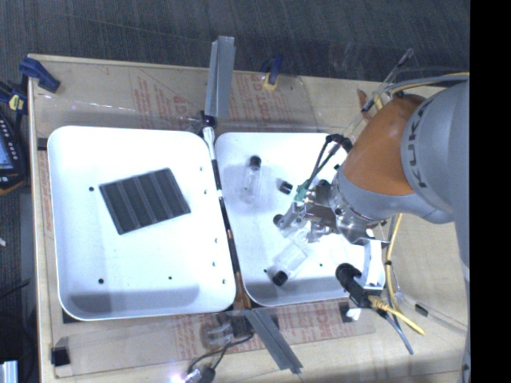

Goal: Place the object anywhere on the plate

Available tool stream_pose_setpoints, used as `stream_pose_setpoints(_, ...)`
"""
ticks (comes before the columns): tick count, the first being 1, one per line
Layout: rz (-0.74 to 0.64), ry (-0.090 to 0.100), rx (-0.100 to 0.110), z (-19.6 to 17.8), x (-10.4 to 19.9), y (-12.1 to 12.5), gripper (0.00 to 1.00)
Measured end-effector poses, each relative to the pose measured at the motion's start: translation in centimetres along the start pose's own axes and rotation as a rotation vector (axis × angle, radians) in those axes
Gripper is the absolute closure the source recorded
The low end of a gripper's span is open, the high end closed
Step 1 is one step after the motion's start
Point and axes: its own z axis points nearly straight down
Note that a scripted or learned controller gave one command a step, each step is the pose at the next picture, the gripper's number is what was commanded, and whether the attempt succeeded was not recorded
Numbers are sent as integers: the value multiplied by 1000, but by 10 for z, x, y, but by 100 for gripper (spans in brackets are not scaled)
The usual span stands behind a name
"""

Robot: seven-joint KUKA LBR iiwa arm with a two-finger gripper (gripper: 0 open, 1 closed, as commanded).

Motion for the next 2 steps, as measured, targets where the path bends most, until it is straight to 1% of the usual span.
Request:
stream_pose_setpoints(1,75,1,2,-23,136,12,100)
stream_pose_setpoints(2,477,0,3,-29,234,-48,100)
